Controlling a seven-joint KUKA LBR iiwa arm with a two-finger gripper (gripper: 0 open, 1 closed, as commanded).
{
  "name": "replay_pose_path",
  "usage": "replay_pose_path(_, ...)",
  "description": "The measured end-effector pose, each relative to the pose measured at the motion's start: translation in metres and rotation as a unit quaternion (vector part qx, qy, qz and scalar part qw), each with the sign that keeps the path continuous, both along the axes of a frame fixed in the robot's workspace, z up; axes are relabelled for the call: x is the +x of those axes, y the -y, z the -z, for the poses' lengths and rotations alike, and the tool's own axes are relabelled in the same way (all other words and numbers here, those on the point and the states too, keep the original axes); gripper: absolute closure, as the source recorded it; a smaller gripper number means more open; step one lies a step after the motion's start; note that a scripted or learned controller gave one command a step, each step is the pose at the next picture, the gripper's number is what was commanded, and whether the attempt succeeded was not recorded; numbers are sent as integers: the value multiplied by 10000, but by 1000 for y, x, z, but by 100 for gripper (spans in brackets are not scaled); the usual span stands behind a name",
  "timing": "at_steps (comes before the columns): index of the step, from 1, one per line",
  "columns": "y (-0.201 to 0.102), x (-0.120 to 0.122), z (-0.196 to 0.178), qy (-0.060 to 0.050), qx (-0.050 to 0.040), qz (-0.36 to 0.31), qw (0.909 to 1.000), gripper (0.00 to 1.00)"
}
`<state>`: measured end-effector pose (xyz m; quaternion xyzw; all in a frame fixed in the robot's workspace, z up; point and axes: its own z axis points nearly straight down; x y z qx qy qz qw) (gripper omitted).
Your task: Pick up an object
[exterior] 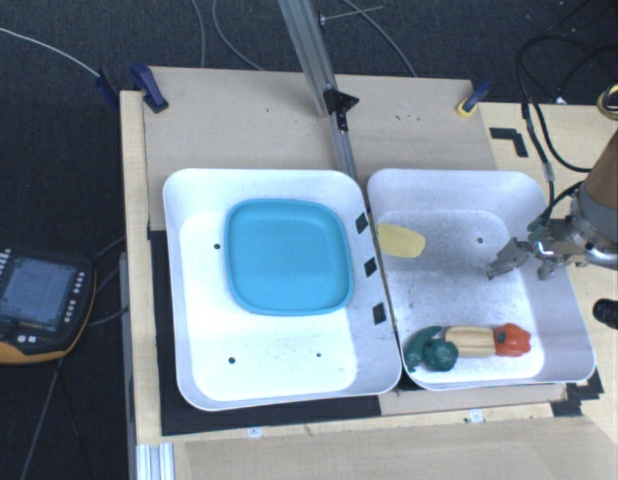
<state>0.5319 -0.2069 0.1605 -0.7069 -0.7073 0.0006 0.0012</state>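
Item one: my fingers (529, 258), thin grey metal prongs, spread apart with nothing between them, hovering over the speckled floor of the right bin (459, 193). One prong tip points down toward the bin floor on the far side from my arm; the other sits nearer the bin's outer rim.

Item two: my arm (601, 213), grey and rounded, reaching in over the bin's outer edge behind the fingers, wrist bent so the fingers slant downward.

Item three: a pale yellow flat piece (401, 240), soft-edged and wedge-like, lying well ahead of my fingers near the bin's inner wall.

Item four: a row of three things below my fingers along the bin's near wall: a dark green rounded lump (431, 353), a tan cylinder (471, 342), a red-orange rounded piece (511, 340), touching end to end.

Item five: a smooth turquoise square plate (289, 256) with rounded corners, in the left bin (204, 368), far beyond my fingers.

Item six: the counter (239, 118), pale wood, bearing both glossy white bins.
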Motion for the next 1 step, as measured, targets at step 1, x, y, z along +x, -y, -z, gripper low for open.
replay_pose_path(1, 4, -4, 43, -3, 0, 2, 10000, 0)
